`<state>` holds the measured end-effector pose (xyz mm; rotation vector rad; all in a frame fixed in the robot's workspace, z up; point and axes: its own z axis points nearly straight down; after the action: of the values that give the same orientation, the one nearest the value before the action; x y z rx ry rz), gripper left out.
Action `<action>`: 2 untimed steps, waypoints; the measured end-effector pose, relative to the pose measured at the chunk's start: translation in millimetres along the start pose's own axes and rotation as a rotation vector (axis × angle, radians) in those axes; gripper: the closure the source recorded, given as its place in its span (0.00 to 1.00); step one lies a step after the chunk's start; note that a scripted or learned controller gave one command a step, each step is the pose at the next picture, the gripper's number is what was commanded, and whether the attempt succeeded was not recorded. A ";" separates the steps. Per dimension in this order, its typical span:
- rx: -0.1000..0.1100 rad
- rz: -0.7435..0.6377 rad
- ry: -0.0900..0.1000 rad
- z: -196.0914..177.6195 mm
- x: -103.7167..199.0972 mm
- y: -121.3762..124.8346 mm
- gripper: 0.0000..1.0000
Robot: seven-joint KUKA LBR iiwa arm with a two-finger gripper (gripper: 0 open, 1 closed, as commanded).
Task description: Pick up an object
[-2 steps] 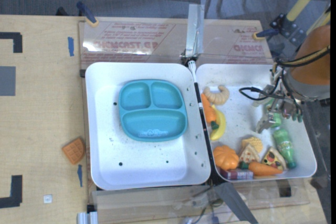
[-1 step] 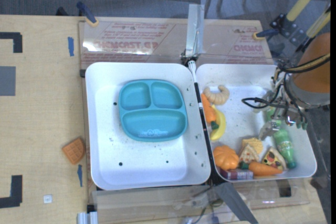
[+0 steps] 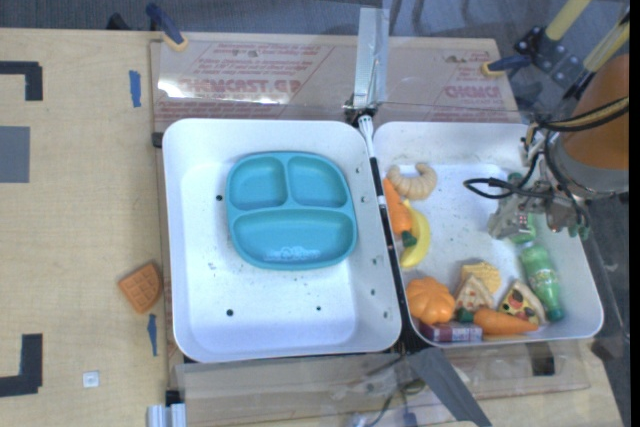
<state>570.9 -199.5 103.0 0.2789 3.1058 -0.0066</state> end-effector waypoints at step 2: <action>-0.002 0.052 0.013 14.6 -2.1 -3.0 0.00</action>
<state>572.8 -202.9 88.5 0.3616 3.1104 -0.0004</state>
